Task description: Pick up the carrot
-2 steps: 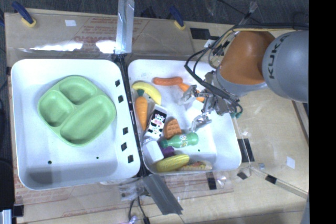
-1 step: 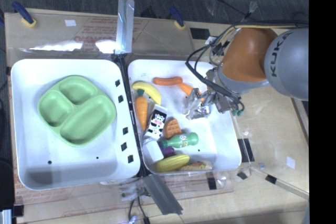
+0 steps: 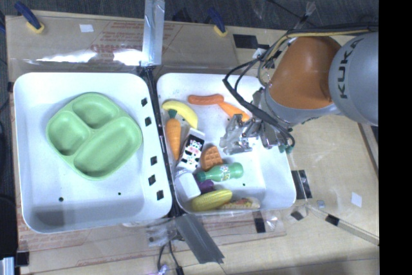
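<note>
At the near edge of the right bin lie a yellow corn cob and, just beyond it, a green bottle with something purple tucked between them. A small white cup sits to their left. Farther in are a brown pastry-like piece and a black-and-white carton.

The carrot lies along the left wall of this bin, leaves pointing far, tip pointing near, touching the carton on its right and a banana at its far end. It looks like a hard plastic toy: probably light, stiff and rather smooth, so it may slip or roll. The thick middle, pinched across its width, seems the best hold, though the wall and carton leave little room.

The hand hangs right of the carrot, over the bin's middle, near an orange piece. I cannot tell how far it is parted; nothing visible sits in it.

Farthest in lies a reddish sausage. The left bin holds a green divided plate.
</note>
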`<control>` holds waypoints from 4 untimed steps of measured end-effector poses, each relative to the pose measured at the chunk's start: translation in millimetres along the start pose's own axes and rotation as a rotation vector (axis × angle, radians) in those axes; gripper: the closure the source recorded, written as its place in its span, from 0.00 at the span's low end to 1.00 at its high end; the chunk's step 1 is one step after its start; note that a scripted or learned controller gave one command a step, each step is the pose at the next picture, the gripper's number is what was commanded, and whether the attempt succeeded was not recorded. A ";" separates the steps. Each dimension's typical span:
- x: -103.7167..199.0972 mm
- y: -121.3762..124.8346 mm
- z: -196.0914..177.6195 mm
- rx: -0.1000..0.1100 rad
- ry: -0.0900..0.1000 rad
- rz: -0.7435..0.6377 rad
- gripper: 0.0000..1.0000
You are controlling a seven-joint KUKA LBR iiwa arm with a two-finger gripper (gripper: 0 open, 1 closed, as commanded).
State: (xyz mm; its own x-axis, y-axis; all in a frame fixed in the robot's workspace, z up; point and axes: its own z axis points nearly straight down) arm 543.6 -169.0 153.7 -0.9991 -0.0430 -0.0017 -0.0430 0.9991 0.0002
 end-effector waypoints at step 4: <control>-59.4 -40.4 49.0 0.002 -0.005 0.192 1.00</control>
State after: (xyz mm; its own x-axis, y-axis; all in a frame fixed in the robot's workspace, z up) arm 604.7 -206.8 104.8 -0.9889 0.1487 -0.0064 0.1487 0.9889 -0.0012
